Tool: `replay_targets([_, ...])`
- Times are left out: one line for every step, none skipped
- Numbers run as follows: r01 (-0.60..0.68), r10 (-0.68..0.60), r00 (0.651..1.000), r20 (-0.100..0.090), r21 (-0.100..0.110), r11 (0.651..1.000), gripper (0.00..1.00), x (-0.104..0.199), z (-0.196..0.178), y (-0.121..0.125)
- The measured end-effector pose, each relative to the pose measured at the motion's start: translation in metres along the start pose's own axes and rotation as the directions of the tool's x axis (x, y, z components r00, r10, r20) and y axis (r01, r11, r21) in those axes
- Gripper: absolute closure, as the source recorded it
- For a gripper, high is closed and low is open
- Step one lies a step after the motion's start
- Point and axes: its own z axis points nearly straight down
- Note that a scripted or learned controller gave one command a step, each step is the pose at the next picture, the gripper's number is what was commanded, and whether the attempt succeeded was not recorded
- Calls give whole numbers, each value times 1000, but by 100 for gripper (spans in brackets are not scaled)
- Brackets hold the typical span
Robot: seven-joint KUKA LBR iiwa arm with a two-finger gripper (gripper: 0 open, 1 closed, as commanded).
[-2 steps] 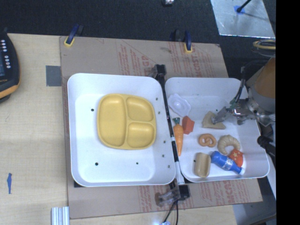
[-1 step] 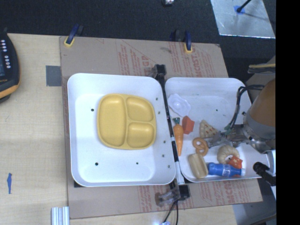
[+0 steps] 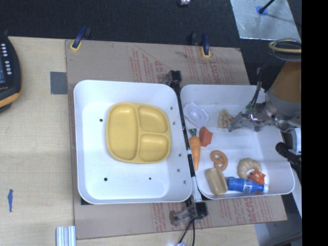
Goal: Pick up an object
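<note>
Two white bins are sitting side by side on the table (image 3: 41, 152). The left bin (image 3: 87, 137) is holding a yellow divided plate (image 3: 137, 132). In the right bin (image 3: 277, 158), the gripper (image 3: 245, 121) is hovering, its state impossible to tell, just right of a tan cracker (image 3: 224, 118). Below the cracker are lying a pretzel (image 3: 219, 159), a carrot (image 3: 195, 147), a bread roll (image 3: 216, 181) and a blue tube (image 3: 245, 185).

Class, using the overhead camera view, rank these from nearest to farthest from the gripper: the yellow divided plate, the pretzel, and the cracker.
1. Cracker, in the right bin just left of the gripper.
2. Pretzel, lower in the right bin, nearer the camera.
3. Yellow divided plate, in the left bin, well beyond the divider.
</note>
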Motion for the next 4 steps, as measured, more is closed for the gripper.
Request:
replay_targets([5,-5,1000,-3,4,1000,0,74,1,37])
replay_targets([-2,2,1000,-1,4,1000,0,51,1,42])
replay_targets([3,-3,1000,0,5,1000,100,51,-10,42])
replay_targets([1,-1,1000,-3,4,1000,100,110,-50,66])
